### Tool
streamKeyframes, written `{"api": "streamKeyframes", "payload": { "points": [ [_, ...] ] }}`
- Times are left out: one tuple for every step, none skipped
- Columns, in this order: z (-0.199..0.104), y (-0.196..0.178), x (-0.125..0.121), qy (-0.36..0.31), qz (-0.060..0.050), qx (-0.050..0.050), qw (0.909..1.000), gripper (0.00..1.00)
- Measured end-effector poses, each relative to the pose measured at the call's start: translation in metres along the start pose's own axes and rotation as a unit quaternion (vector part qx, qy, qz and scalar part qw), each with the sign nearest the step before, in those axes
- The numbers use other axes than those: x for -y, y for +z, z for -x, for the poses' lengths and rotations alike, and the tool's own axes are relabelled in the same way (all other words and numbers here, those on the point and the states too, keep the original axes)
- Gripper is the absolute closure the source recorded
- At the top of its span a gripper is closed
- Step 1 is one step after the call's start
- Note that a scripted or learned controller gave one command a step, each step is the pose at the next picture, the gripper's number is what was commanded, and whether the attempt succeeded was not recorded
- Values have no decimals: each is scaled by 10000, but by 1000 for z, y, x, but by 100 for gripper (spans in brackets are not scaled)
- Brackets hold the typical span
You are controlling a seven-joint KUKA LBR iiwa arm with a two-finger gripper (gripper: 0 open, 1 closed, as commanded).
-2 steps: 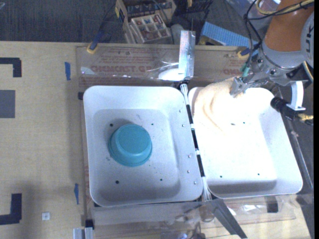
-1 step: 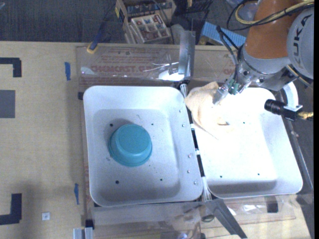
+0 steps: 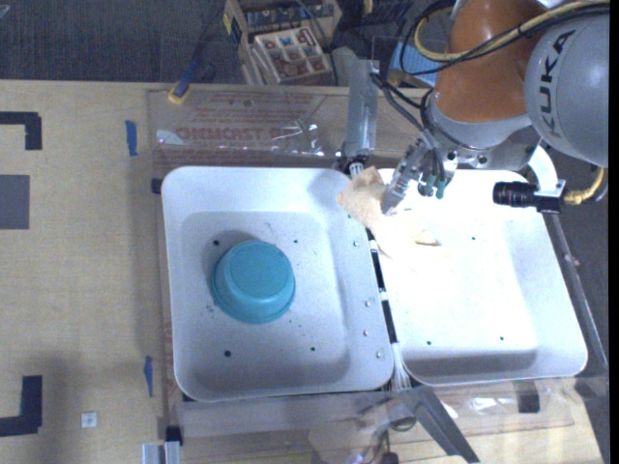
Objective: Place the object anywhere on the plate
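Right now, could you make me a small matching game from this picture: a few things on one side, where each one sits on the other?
Things:
1. blue plate
2. tan object
3. gripper
4. small yellowish scrap

Places:
A. floor of the right bin
B. middle of the left bin
C. over the rims where the bins meet, far end
D. just right of the tan object

Pairs: 1-B, 2-C, 3-D, 4-A
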State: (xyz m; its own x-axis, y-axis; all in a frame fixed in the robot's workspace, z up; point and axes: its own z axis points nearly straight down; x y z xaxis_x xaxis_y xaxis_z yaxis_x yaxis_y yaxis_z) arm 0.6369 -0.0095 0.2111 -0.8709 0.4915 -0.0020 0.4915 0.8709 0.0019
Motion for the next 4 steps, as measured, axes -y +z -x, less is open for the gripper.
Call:
{"api": "streamKeyframes", "payload": {
  "points": [
    [-35, 1, -45, -1980, 5, 2, 9802, 100],
    [-67, -15, -86, -2539, 17, 25, 9672, 100],
    [-98, -25, -125, -2563, 20, 23, 9666, 100],
    [-127, -18, -168, -2563, 22, 21, 9666, 100]
  ]
}}
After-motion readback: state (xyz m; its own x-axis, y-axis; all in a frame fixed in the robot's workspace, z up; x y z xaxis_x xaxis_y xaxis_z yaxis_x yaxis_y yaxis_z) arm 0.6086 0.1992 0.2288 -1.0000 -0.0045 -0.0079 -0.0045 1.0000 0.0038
